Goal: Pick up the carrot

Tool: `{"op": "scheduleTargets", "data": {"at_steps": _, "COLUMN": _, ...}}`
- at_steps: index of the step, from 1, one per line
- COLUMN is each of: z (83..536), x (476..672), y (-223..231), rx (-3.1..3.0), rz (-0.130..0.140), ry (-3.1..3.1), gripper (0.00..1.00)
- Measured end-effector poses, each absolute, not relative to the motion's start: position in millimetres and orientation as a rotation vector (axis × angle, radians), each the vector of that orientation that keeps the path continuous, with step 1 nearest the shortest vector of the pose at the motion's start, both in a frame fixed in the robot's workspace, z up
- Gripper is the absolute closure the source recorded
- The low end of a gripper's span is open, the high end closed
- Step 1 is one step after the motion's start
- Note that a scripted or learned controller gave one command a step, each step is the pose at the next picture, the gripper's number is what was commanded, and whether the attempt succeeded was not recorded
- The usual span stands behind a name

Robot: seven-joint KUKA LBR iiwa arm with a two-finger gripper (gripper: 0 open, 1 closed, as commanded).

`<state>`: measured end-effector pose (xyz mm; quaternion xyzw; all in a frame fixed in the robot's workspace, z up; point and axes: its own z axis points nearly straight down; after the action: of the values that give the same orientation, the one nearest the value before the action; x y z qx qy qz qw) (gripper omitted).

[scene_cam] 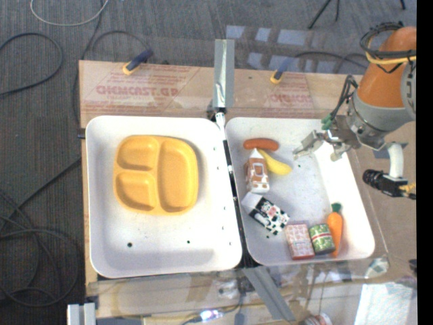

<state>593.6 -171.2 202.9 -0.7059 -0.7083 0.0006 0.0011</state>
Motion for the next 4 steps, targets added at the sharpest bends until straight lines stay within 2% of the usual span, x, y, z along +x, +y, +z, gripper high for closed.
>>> {"op": "scheduleTargets", "data": {"at_steps": 1, "z": 168, "x": 511.9, "y": -223, "rx": -2.095, "rz": 0.004, "ry": -2.339, "gripper": 0.0}}
{"op": "scheduleTargets", "data": {"at_steps": 2, "z": 97, "x": 491.9, "y": -216, "rx": -2.078, "rz": -0.014, "ry": -2.352, "gripper": 0.0}}
{"op": "scheduleTargets", "data": {"at_steps": 3, "z": 105, "x": 491.0, "y": -217, "rx": -2.08, "rz": -0.008, "ry": -2.35, "gripper": 1.0}}
{"op": "scheduleTargets", "data": {"at_steps": 4, "z": 90, "x": 507.5, "y": -223, "rx": -2.273, "rz": -0.007, "ry": -2.173, "gripper": 1.0}}
